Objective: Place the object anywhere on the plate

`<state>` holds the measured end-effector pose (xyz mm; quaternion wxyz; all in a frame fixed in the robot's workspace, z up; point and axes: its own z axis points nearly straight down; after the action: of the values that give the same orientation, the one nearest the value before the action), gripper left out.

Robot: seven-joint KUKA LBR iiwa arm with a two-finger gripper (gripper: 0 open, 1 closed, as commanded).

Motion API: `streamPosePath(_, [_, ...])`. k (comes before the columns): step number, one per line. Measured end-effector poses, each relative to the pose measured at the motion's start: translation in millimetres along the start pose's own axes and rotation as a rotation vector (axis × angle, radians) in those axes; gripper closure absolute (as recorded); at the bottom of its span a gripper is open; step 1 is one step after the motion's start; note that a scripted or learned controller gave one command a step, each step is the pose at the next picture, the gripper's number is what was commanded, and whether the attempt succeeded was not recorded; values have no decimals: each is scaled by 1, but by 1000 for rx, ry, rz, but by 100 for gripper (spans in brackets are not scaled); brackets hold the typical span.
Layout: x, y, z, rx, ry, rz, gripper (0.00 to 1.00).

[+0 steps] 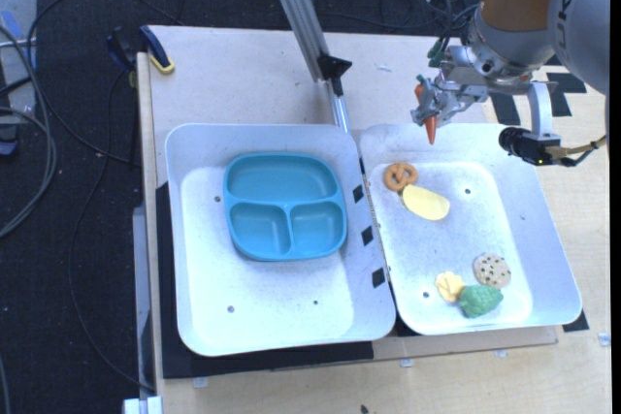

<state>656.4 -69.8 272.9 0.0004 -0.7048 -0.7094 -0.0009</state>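
A blue plate (284, 206) with three compartments lies in the left bin (194, 276). My gripper (434, 111) hangs over the back edge of the right bin (543, 247), shut on a small orange carrot (429, 123) that points downward. The carrot is held in the air, well to the right of the plate.
The right bin holds a pretzel (399, 175), a pale yellow piece (426, 203), a cookie (492, 270), a small yellow item (448, 285) and a green broccoli (479, 301). A slanted metal pole (296, 0) rises behind the bins. Cables lie on the dark floor.
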Motion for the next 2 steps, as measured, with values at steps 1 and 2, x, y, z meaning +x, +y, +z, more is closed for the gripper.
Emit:
streamPosePath(1, [56,-15,18,3,0,-1,100])
streamPosePath(2, [107,-28,34,3,-1,-1,100])
